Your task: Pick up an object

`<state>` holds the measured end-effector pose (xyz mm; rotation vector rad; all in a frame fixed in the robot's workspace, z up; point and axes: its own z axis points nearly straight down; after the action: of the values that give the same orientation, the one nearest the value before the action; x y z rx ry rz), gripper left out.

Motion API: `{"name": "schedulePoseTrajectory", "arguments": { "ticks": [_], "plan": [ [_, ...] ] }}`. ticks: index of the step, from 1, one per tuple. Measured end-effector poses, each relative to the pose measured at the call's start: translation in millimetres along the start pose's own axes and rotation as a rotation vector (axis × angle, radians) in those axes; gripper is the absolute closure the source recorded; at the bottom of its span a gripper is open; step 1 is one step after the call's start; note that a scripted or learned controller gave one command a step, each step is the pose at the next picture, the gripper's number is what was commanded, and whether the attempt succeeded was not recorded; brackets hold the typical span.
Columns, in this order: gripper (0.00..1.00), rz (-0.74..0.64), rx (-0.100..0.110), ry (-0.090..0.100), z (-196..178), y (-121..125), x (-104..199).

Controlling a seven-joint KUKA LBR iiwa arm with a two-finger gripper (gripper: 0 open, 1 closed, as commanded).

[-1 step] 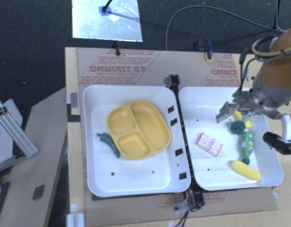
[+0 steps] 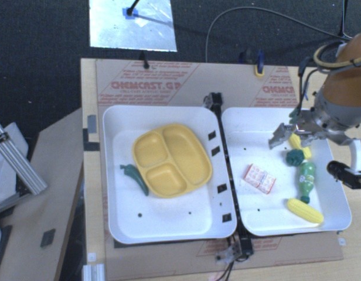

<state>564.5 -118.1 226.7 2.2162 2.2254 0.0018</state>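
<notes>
Likely target is the small yellow piece (image 2: 296, 143) in the right bin (image 2: 251, 227), near that bin's far right corner. The jaws (image 2: 292, 134) sit right over it, at the end of the arm (image 2: 344, 81) reaching in from the right. Whether the jaws are spread or clenched can't be told from here; the fingers blur into the wrist hardware, and nothing is clearly seen between them, so no grasp is confirmed.

Everything else, placed off that yellow piece:
- broccoli (image 2: 295, 157) touching it or just beside it, on the near side
- green bottle (image 2: 306, 180) just past the broccoli, nearer the camera
- corn (image 2: 305, 211) further along the same line, near the bin's front right corner
- red-and-white box (image 2: 260, 178) off to its left, well apart, on open bin floor
- left bin (image 2: 119, 227) on the tabletop (image 2: 57, 151) holds a yellow tray (image 2: 172, 160) and a green pepper (image 2: 135, 177), both far from the action

Risks, as a judgement:
- The cluster is tight. The jaws could straddle both the yellow piece and the broccoli, and get a weak two-object pinch or knock one aside.
- The piece is small and looks rounded, so it could squirt out on closing.
- The bin wall is close on the right, so a finger could catch the rim.
- The box would be the cleaner pick.
</notes>
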Motion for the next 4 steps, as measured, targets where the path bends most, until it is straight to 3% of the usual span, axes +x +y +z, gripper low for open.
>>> {"name": "schedulePoseTrajectory", "arguments": {
  "ticks": [3,4],
  "plan": [
    [0.00,0.003,0.005,0.001,142,-9,12],
    [1.00,0.004,-0.001,-0.001,128,-7,11]
  ]
}}
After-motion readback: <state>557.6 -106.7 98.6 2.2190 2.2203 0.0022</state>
